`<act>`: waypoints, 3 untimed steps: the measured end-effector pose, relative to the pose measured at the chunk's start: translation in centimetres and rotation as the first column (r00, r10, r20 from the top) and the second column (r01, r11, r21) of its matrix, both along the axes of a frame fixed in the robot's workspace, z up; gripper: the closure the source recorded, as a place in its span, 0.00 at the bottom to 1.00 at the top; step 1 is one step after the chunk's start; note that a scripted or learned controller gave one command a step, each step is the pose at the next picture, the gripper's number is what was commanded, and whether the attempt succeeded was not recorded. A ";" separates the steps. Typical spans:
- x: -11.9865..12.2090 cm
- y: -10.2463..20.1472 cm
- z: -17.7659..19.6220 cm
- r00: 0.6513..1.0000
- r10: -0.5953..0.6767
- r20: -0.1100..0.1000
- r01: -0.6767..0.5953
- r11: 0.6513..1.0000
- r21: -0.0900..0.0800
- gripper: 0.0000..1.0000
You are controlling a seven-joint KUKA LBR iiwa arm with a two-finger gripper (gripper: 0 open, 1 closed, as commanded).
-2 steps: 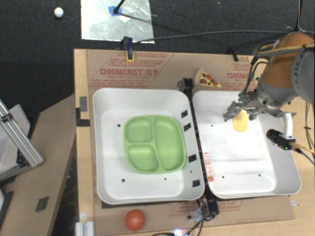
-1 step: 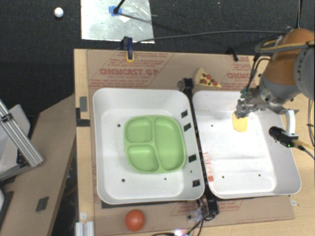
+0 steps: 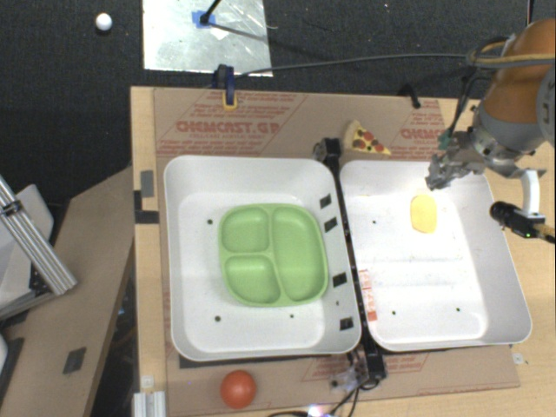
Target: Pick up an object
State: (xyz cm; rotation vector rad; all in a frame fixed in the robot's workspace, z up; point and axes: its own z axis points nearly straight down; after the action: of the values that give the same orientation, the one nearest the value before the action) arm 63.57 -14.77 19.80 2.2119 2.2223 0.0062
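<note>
Yellow piece [image 3: 424, 214]: a small oblong lump lying flat on the floor of the right bin [image 3: 452, 320], in its upper half, apart from every wall.
Room round the piece: bare white floor on all sides — most of it below, toward the bin's near rim; the least above, toward the far rim.
Gripper [image 3: 437, 176]: just above and right of the piece, over the bin's far corner region; tip close to the piece, whether touching I cannot tell. Nothing shows between the fingers, and how wide they stand I cannot tell.
Arm [image 3: 519, 85]: grey with an orange band, coming in over the bin's right rim, up and right of the piece.
Left bin [image 3: 195, 198]: left of the piece, its wall meeting the right bin's along a dark seam.
Green tray [image 3: 272, 254]: three compartments, in the middle of the left bin, well left of the piece.
Pizza slice [image 3: 367, 139]: outside the bins on the board, up and left of the piece, just past the far rim.
Red ball [image 3: 237, 388]: on the board below the left bin's near edge — far down-left of the piece.
</note>
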 end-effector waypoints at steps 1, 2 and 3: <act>0.1 0.0 5.4 1.000 0.001 0.000 -0.001 1.000 0.000 1.00; -2.3 3.8 5.2 1.000 0.003 -0.006 -0.003 1.000 0.002 1.00; -4.3 8.3 5.7 1.000 0.004 -0.006 -0.004 1.000 0.003 1.00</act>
State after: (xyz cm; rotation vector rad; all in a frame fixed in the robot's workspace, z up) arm 59.25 -6.45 25.48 2.2123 2.2316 0.0026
